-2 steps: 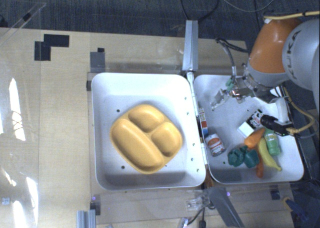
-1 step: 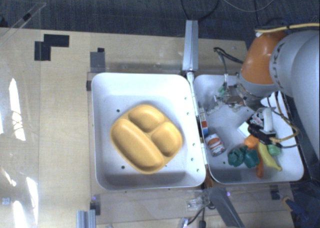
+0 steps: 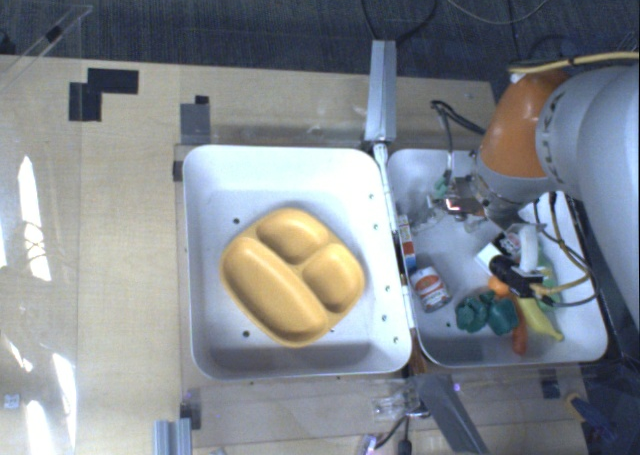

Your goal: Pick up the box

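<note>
A slim box with red, white and blue print stands on edge against the left wall of the right bin. My gripper hangs low over the back of that bin, under the orange band of the arm, to the right of and slightly behind the box. Nothing shows in its grasp.
A small can lies just in front of the box. A green toy, a yellow banana-like piece, an orange piece and a white item crowd the bin's front right. The left bin holds a large yellow bun-shaped object.
</note>
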You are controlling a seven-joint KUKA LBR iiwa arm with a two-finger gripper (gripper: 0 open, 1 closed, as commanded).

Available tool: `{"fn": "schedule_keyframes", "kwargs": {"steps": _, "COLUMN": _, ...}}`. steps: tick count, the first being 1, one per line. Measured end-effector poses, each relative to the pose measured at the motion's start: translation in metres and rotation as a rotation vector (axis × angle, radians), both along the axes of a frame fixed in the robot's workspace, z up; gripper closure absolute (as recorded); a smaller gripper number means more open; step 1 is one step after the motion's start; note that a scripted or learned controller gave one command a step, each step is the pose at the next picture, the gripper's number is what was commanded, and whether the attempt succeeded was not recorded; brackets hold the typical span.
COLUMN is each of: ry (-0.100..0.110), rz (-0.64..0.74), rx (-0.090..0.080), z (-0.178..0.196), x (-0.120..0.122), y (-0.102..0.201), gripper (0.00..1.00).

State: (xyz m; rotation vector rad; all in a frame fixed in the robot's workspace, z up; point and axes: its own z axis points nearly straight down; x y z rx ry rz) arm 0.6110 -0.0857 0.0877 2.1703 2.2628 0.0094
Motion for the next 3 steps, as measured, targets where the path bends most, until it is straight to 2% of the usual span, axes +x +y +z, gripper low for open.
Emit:
{"fn": "schedule_keyframes", "kwargs": {"steps": 1, "ry": 0.000, "rz": -0.044, "rx": 0.002, "z": 0.000, "x": -0.002, "y": 0.000, "gripper": 0.00}}
{"fn": "schedule_keyframes", "kwargs": {"steps": 2, "ry": -0.002, "rz": -0.353, "rx": 0.005, "z": 0.000, "x": -0.020, "y": 0.005, "gripper": 0.00}}
{"fn": "schedule_keyframes", "kwargs": {"steps": 3, "ry": 0.004, "rz": -0.416, "rx": 0.001, "z": 0.072, "x": 0.059, "y": -0.004, "gripper": 0.00}}
